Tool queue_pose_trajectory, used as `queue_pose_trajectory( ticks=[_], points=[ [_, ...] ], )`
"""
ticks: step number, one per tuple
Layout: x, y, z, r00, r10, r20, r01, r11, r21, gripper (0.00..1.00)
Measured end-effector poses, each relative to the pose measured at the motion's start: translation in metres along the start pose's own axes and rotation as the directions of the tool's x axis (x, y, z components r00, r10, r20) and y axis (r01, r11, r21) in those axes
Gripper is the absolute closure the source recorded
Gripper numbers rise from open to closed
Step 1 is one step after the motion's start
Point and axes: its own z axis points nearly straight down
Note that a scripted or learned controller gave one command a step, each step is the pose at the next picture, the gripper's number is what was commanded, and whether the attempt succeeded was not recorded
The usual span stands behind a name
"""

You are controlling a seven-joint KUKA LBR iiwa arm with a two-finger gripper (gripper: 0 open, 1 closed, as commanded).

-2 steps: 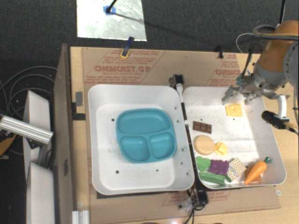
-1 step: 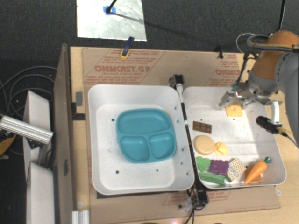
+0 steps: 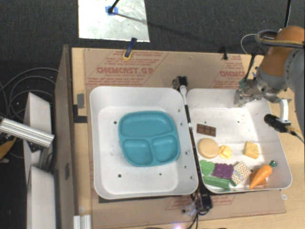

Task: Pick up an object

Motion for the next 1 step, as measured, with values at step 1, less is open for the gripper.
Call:
queue_pose_trajectory(
  ticks=[1],
  points=[
    [0.0001, -0.0004, 0.0009, 1.000, -0.001, 0.000, 0.001, 1.000, 0.002, 0.00]
  ],
)
